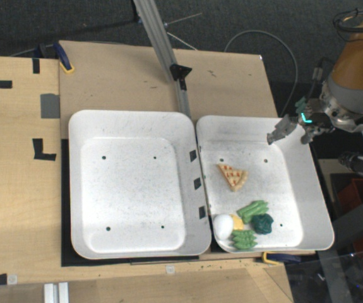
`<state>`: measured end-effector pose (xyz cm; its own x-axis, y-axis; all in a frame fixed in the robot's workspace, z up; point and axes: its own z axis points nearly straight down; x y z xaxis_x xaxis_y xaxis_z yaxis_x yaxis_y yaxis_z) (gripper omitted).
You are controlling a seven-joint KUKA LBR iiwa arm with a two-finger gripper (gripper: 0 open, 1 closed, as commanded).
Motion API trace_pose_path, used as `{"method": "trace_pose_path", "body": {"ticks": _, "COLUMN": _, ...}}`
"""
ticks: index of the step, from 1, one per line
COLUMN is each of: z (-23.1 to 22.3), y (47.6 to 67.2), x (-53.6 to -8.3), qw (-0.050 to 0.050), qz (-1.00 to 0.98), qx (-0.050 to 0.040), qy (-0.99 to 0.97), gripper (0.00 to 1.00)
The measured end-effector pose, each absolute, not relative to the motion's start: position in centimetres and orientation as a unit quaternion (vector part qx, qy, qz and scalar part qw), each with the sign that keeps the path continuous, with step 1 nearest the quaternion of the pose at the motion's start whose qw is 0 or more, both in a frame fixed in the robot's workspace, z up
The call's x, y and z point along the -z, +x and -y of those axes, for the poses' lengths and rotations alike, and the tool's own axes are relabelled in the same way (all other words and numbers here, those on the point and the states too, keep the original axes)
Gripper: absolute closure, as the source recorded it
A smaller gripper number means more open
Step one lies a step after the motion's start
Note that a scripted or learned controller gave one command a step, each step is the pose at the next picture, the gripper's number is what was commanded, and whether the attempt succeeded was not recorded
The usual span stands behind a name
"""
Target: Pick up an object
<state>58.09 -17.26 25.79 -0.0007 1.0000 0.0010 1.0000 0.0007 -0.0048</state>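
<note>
Nothing lifted yet. Grey two-finger pincer (290, 130) above upper right rim of right shallow white plastic bin (295, 182), fingers spread, gripping nothing. Candidates on bin floor: tan waffle-textured wedge (233, 175) mid-bin, well apart from walls; white egg-shaped piece (223, 224), green leafy toys (254, 210) crowded at near rim. Wedge the easiest reach; left white bin (80, 169) bare.

Two white bins sit side by side on a wooden bench (232, 74): the left bin (80, 188) at nine o'clock, the right bin (307, 188) at four. A grey pole (159, 40) slants in from twelve o'clock. Black tape (40, 150) marks the bench at nine.
</note>
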Motion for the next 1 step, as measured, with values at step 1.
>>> {"method": "trace_pose_path", "body": {"ticks": 1, "z": 17.25, "y": 58.17, "x": -26.0, "qw": 0.001, "qz": 0.708, "qx": -0.0005, "qy": -0.706, "gripper": 0.0}}
